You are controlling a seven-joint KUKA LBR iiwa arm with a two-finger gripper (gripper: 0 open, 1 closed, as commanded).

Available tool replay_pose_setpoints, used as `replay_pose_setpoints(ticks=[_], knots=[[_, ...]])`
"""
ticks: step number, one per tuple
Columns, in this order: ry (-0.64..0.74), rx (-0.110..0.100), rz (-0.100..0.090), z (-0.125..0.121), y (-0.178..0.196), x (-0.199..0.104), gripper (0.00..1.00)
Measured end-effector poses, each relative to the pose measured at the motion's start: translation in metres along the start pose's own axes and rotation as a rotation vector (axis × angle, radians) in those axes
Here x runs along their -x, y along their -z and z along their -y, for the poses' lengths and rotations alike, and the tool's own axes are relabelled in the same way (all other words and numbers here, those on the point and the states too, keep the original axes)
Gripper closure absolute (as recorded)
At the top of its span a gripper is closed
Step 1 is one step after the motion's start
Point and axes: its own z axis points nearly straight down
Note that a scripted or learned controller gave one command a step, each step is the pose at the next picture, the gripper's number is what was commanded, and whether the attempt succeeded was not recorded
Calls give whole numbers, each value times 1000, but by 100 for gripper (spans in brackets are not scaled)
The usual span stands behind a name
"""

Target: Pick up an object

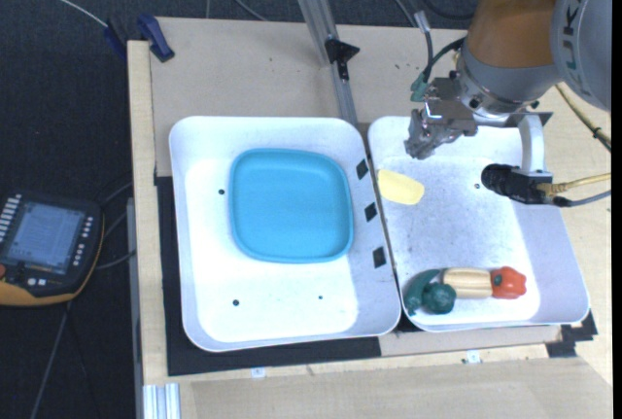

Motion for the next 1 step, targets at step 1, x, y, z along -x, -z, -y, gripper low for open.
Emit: replay_pose_setpoints(ticks=[1], knots=[[-1,-1,0,12,-20,-49,100]])
